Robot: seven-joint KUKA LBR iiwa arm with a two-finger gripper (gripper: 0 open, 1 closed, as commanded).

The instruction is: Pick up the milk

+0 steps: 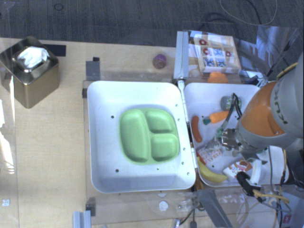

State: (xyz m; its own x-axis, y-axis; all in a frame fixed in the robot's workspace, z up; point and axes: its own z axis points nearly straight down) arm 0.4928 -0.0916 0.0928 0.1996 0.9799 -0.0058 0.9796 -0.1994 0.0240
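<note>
With the two-finger gripper low in the clutter, its opening impossible to tell, the small white-and-red milk carton just beside it could get nudged aside against the yellow banana.

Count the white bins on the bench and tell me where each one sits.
2. The left bin holds a green divided tray. The right bin sits beside it, holding food items, partly covered by the arm.

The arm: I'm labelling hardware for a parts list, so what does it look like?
The arm is a bulky rounded grey casing with a broad orange band above the wrist. A thin dark cable runs near its tip.
</note>
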